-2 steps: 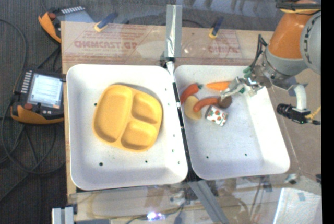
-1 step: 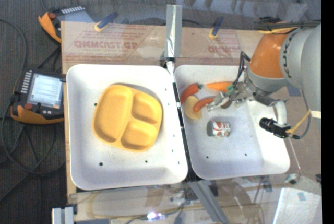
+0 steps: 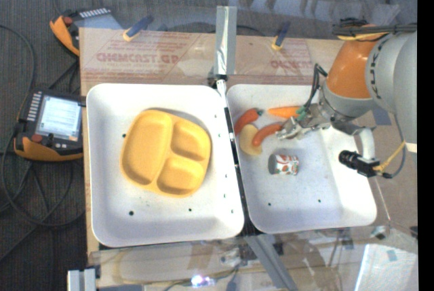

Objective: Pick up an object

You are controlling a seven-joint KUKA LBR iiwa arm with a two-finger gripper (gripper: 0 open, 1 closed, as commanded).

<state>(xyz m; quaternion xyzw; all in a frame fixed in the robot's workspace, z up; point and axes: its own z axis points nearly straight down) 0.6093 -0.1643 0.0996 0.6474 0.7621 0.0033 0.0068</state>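
My gripper (image 3: 293,129) is low in the right bin (image 3: 319,208), near its back, reaching in from the right. Its fingertips sit right beside a curved orange-red piece (image 3: 266,133) and just below an orange carrot (image 3: 285,110). Whether anything is between the fingers is not clear. A red pepper-like piece (image 3: 245,119) and a pale yellow piece (image 3: 249,146) lie at the bin's back left. A small grey and red can (image 3: 284,164) lies on its side in the middle of the bin.
The left bin (image 3: 108,215) holds a yellow three-compartment tray (image 3: 167,151). A metal divider post (image 3: 224,45) stands behind the bins. A teach pendant (image 3: 51,123) lies on the floor at the left. The arm's orange band (image 3: 349,72) hangs over the right bin's back right corner.
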